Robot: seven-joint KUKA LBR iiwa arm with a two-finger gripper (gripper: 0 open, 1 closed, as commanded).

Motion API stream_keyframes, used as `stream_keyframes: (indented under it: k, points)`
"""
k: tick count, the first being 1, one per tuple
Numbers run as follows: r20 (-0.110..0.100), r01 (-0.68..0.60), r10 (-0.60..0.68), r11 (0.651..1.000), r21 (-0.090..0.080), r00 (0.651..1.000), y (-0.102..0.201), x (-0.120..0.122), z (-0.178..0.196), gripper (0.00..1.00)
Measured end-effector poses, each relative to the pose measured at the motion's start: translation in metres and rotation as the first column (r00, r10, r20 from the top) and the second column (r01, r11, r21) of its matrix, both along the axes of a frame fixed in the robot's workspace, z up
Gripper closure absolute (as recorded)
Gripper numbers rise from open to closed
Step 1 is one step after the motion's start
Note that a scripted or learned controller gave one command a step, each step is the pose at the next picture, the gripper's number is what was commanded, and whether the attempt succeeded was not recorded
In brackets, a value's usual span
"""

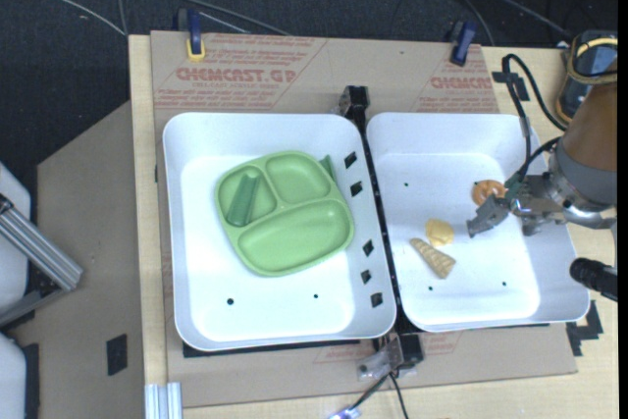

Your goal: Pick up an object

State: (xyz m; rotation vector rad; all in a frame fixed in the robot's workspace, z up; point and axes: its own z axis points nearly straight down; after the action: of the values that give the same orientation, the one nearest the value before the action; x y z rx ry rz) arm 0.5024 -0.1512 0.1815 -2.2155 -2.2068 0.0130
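In the right bin lie three small objects. A yellow chunk sits near the middle, and a tan cone-shaped piece rests just in front of it. An orange piece lies further right, touching or just beside my gripper. The gripper reaches in low from the right edge of this bin, its tip pointing left toward the yellow chunk, a short gap away. Part of the orange piece is hidden by the gripper body.
The left bin holds a green divided plate with a darker green stick-like item in its left compartment. A black divider with clips runs between the bins. Cables trail from the arm at the right.
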Motion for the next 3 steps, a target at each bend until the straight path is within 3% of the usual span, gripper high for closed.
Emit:
stream_keyframes:
  k: [1,3]
  points:
    - [0.014,-0.004,0.004,1.0,-0.003,1.0,0.0,0.003,0.007,0.0]
    - [0.01,-0.004,0.004,1.0,-0.001,1.0,0.008,0.005,-0.099,0.0]
